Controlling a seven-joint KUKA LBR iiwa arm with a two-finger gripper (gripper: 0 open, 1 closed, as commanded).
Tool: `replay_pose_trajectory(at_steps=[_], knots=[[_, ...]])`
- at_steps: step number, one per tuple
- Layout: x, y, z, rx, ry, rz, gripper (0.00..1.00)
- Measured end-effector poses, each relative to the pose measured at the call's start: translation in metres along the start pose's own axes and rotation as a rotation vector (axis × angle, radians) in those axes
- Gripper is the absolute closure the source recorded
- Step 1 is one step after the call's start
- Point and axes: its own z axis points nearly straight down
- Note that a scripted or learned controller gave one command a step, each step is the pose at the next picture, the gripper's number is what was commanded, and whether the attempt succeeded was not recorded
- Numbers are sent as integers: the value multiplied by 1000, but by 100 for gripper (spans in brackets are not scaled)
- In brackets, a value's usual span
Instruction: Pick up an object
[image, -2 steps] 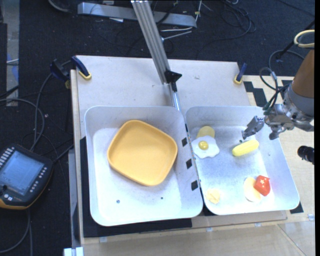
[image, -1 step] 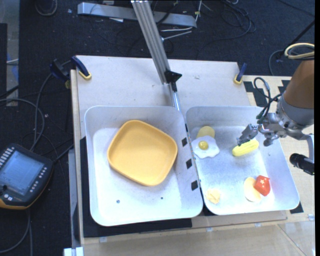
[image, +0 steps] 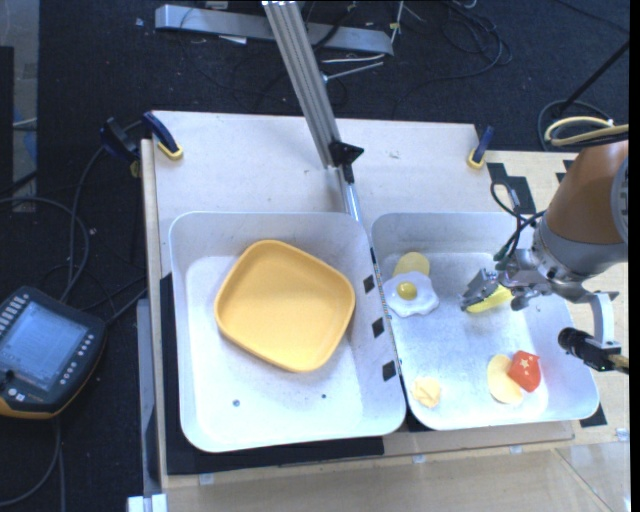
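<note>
Here the metal claw (image: 484, 293) pinches a curved yellow piece (image: 487, 301)

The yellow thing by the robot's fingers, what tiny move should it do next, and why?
Probably lift straight up a little. The gripper sits low in the right bin, with the yellow piece right at its tip. A small lift would show whether it really has hold of it.

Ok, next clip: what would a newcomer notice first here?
The big yellow plate dominating the left bin. Then the right bin, scattered with toy food: a fried egg, and a red piece near the front right. The hand sits low over a small yellow item.
</note>
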Motion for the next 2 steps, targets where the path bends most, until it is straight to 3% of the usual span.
replay_pose_trajectory(at_steps=[1,2], knots=[[-1,1,-13,-5,-2,1,100],[4,1,-55,-8,-2,0,100]])
